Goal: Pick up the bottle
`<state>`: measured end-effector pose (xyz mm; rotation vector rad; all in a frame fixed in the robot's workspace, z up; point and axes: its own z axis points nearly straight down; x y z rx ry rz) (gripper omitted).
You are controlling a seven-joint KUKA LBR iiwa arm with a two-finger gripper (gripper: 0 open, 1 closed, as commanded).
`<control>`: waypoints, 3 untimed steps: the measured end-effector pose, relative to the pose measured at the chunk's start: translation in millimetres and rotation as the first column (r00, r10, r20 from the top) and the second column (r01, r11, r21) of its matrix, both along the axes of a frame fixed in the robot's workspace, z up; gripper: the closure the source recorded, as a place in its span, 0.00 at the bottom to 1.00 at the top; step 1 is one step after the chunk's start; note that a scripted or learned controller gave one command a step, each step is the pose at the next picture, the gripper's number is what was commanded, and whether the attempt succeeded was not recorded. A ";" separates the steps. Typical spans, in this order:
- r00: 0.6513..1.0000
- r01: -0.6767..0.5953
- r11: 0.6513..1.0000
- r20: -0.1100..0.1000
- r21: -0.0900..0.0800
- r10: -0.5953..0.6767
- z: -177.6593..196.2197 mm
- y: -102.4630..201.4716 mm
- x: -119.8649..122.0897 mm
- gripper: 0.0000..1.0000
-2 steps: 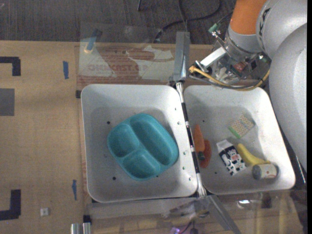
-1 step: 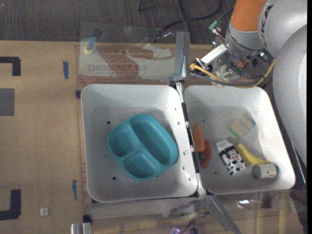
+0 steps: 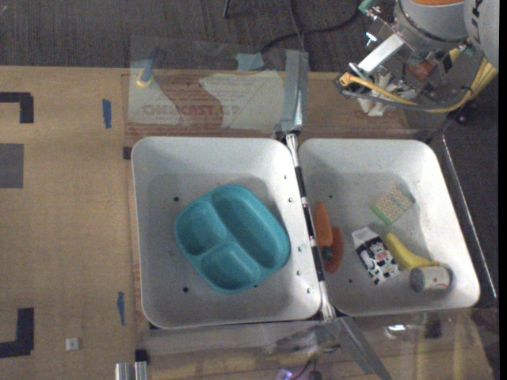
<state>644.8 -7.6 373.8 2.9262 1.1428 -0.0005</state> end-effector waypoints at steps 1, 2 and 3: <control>0.997 -0.074 0.997 -0.003 0.001 0.074 -64.0 38.1 -23.1 1.00; 0.999 -0.036 0.999 -0.003 0.002 0.036 -77.7 74.4 -46.3 1.00; 0.981 0.192 0.981 -0.005 0.001 -0.192 -131.0 53.5 -14.1 1.00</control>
